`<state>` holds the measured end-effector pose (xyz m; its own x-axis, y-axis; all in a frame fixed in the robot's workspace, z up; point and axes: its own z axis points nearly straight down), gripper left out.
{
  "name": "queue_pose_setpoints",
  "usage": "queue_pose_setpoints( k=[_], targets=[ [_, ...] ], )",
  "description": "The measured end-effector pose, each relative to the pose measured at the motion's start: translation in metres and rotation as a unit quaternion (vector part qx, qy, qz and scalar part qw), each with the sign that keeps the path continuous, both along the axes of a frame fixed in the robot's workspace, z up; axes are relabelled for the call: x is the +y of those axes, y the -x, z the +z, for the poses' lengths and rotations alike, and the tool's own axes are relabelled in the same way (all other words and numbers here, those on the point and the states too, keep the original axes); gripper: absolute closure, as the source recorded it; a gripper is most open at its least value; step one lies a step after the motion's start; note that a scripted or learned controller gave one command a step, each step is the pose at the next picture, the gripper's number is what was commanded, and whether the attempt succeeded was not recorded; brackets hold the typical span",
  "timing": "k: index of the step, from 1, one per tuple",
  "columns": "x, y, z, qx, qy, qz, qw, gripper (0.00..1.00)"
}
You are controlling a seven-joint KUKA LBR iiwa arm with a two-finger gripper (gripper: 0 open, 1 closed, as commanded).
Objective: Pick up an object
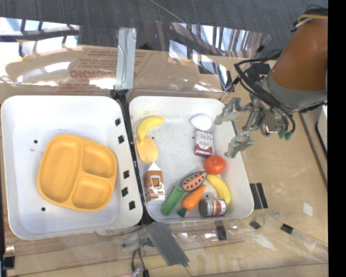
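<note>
Toys lie loose in the right bin, jaws spread and holding nothing
The white egg (201,121), small carton (203,142) and tomato (215,164) lie just left of the jaws (237,126), which hang open over the right bin's (179,111) right rim; two bananas (148,126), a carrot (192,199) and a can (213,207) lie further off, and a yellow tray (76,171) sits in the left bin (17,120)
</note>
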<state>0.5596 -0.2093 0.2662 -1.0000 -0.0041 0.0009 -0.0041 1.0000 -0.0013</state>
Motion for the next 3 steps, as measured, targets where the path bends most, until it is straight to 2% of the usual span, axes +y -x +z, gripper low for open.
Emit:
queue_pose_setpoints(
  k=[1,2,3],
  targets=[
    [0.000,-0.024,-0.131,0.006,-0.0030,0.001,1.0000,0.00],
    [0.000,-0.019,-0.172,-0.002,-0.0004,-0.061,0.9981,0.00],
    [0.010,-0.013,-0.172,-0.001,-0.0003,-0.050,0.9988,0.00]
  ],
)
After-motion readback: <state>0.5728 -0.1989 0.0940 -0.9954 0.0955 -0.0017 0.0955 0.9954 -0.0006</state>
